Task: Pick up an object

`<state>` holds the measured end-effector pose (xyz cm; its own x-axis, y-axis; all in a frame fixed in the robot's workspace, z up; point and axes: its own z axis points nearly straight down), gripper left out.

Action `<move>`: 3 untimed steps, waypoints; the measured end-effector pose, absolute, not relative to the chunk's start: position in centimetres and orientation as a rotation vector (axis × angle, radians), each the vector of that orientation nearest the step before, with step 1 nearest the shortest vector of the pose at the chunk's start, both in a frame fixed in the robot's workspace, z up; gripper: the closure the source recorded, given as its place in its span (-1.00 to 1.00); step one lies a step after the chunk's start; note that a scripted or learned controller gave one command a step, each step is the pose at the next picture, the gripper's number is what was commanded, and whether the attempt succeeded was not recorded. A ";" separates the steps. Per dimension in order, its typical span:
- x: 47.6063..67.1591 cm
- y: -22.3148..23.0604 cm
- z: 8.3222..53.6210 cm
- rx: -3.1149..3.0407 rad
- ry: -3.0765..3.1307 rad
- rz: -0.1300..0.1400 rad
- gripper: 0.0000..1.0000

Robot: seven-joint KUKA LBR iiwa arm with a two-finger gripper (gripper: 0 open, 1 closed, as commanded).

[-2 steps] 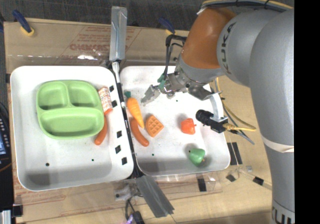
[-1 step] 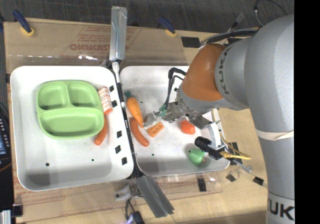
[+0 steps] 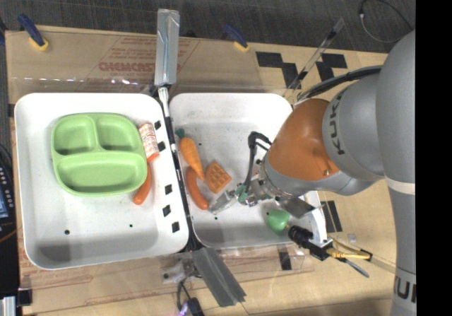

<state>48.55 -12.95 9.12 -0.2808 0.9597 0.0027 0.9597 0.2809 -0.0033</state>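
A grey robot arm with an orange band reaches into the right-hand shallow white bin (image 3: 233, 106) from its right edge. Its two-finger gripper (image 3: 227, 199) sits low over the bin floor near the front edge, tilted toward the divider between the bins. The metal tips are small and partly blurred, so I cannot tell whether they are spread or pressed together, and nothing is clearly seen between them.

The likely targets lie just beside the tips, toward the bin's left edge: an orange waffle-patterned square toy (image 3: 217, 177), an orange carrot-shaped toy (image 3: 190, 155) and, below it, a second orange carrot-like piece (image 3: 197, 190) along the divider. These three crowd together, touching or nearly so, which could make a clean grasp of one awkward. A small green rounded object (image 3: 277, 220) rests near the front edge, close under the wrist.

In the left-hand white bin (image 3: 42, 237) a light green plastic divided tray (image 3: 99, 155) fills the back half. An orange-and-white labelled tube (image 3: 148, 141) and a thin orange stick-shaped toy (image 3: 144, 189) lean against the tray's right side, well apart from the gripper
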 end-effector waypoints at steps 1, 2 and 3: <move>56.7 -11.4 9.8 -1.805 -2.570 0.001 -1.00; 50.8 -10.4 9.0 -2.201 -2.236 0.004 -1.00; 59.1 -11.5 9.1 -2.488 -1.915 0.003 -1.00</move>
<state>59.12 -11.55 9.13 0.2559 0.9667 0.0000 0.9667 -0.2559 -0.0027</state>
